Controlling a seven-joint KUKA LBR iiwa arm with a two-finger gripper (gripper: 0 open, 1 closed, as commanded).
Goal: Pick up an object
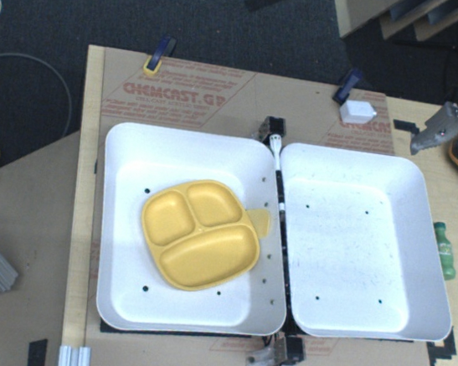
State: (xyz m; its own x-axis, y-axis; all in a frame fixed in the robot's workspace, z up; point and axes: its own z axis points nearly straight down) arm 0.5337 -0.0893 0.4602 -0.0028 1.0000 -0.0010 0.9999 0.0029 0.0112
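The grey two-finger gripper (439, 131) hangs off past the right white plastic bin (400, 320); I cannot tell its state. The yellow three-compartment plastic plate (199, 235) lies flat in the left white bin (116, 204).

I saw two bins side by side on the bench, left bin (116, 204) touching right bin (406, 245) along their inner rims; a divided plate (199, 235) lay in the left bin, near its middle; the gripper (450, 126) sat behind the right bin's far right corner
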